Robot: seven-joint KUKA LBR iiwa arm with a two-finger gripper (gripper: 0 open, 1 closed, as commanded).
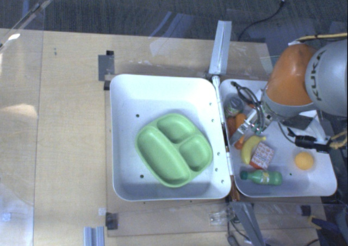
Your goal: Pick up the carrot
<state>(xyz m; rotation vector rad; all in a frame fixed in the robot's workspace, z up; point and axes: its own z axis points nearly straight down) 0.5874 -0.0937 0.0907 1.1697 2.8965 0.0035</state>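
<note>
The carrot [232,124] is a small orange piece at the left wall of the right bin [326,188], partly covered by the gripper. The gripper [249,125] reaches in from the right and hangs low just right of the carrot, right above or touching it; I cannot tell which. The grey arm with its orange band [291,79] rises behind it and hides the back of the right bin.
In the right bin, a yellow banana [248,148], a red-and-white packet [262,155], a green bottle [262,177], an orange fruit [304,161] and a can [235,103] crowd round the carrot. The left bin [125,185] holds a green divided plate [174,148].
</note>
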